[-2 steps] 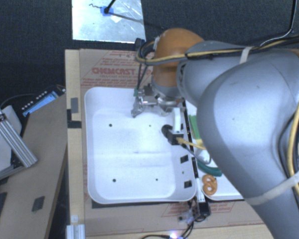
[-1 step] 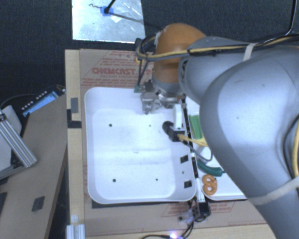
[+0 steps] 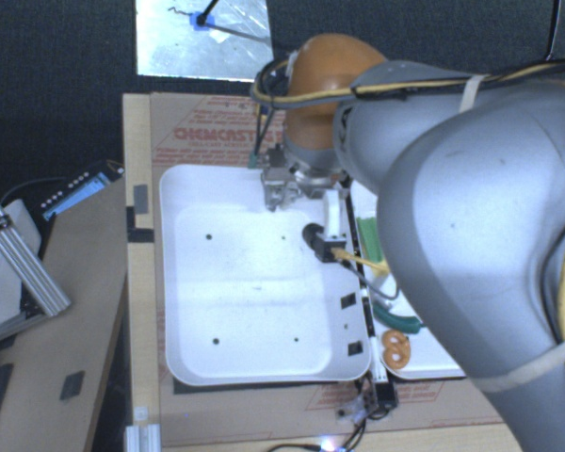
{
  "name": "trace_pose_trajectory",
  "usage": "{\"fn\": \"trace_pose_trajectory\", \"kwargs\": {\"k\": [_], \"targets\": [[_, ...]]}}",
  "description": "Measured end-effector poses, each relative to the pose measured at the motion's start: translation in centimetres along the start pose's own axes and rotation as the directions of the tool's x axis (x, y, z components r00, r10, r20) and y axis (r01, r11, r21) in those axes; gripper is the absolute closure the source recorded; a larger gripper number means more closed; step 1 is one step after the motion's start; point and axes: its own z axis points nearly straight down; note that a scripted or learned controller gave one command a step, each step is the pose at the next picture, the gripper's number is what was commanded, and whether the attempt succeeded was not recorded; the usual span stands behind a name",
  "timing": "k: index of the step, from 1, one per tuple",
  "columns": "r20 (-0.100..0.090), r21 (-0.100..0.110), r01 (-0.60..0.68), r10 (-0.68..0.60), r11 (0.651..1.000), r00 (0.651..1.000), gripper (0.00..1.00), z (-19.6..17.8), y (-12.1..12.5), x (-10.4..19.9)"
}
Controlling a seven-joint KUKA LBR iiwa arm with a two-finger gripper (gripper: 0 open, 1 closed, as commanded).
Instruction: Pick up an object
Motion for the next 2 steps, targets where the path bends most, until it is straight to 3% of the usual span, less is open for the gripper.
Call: {"fn": "trace_pose_trajectory", "kwargs": {"k": [1,2], "targets": [[-0.002,-0.008,0.002,-0.002,1.0,1.0,1.0,-17.2,0.1,1.3],[0.001,-0.001,-0.002,0.002,1.0,1.0,1.0,-13.3,0.0,-1.9]]}}
